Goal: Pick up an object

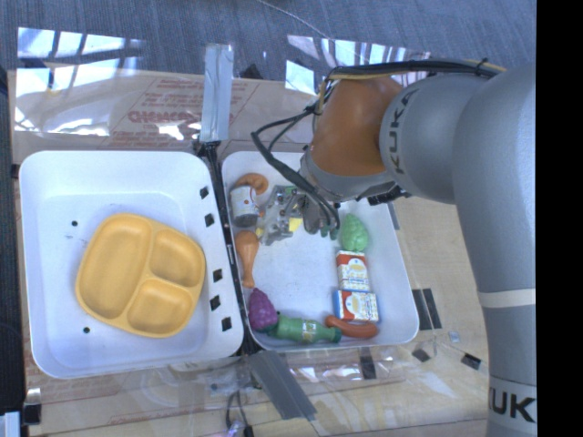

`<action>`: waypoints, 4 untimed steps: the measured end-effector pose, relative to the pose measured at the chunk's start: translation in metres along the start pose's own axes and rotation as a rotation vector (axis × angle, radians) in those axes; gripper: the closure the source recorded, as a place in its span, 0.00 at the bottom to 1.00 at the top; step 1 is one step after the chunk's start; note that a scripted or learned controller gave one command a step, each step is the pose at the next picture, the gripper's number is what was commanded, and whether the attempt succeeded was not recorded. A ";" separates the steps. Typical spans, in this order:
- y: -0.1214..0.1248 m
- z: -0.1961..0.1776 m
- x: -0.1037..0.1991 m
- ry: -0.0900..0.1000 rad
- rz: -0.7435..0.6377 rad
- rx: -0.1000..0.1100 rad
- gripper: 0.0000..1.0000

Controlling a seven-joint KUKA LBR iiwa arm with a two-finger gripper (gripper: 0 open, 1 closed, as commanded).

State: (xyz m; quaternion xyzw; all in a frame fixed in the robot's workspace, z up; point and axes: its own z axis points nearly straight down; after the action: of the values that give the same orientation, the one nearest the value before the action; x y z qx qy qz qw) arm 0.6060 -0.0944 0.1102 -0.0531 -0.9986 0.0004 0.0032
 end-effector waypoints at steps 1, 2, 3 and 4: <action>-0.029 -0.084 0.002 -0.010 -0.183 0.000 1.00; -0.028 -0.082 0.003 -0.005 -0.183 -0.001 0.00; -0.022 0.016 -0.005 -0.011 -0.463 0.016 0.00; -0.041 0.021 0.046 -0.003 -0.540 -0.001 0.00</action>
State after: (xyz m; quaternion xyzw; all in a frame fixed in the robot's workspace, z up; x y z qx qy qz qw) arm 0.5559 -0.1300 0.0895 0.2153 -0.9765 -0.0008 0.0018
